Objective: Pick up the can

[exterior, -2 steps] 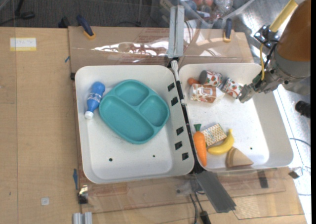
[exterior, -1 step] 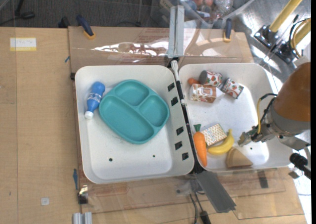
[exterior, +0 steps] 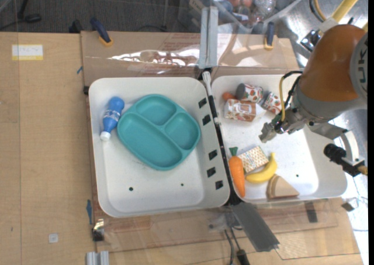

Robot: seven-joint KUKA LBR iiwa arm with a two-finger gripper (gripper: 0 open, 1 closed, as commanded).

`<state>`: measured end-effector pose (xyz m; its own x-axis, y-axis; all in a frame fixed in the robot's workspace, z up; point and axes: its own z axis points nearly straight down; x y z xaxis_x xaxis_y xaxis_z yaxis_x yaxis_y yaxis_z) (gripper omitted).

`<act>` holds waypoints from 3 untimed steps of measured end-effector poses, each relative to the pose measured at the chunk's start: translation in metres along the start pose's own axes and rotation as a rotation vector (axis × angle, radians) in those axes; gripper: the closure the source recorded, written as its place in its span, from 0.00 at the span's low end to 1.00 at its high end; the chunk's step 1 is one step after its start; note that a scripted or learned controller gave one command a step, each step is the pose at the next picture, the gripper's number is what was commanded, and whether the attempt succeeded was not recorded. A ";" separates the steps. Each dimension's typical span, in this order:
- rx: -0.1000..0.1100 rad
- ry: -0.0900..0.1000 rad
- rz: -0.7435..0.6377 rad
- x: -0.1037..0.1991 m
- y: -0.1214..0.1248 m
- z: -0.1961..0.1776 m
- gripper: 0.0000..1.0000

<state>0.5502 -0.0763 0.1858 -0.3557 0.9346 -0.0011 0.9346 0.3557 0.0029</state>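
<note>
A small red and white can (exterior: 271, 102) lies on its side at the back of the right bin (exterior: 310, 164). Beside it, to the left, lie an orange and white pack (exterior: 250, 92) and a red and white carton (exterior: 240, 109). My gripper (exterior: 270, 131) hangs over the bin's middle, just in front of the can and slightly to its left. It points down and to the left, with nothing visibly held. The orange wrist band is above it to the right.
At the right bin's front lie a carrot (exterior: 235, 176), a banana (exterior: 263, 171), a patterned packet (exterior: 252, 157) and a tan wedge (exterior: 281, 188). The left bin (exterior: 146, 193) holds a teal divided plate (exterior: 159, 131) and a blue bottle (exterior: 111, 116).
</note>
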 end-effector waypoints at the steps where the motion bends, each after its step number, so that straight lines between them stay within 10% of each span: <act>1: -0.006 -0.006 -0.005 -0.075 -0.063 0.094 1.00; 2: -0.002 -0.002 -0.048 -0.047 0.010 -0.004 1.00; 3: -0.003 -0.004 0.106 -0.144 0.071 -0.157 1.00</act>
<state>0.6676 -0.1857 0.3434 -0.2544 0.9671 -0.0045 0.9671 0.2544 0.0057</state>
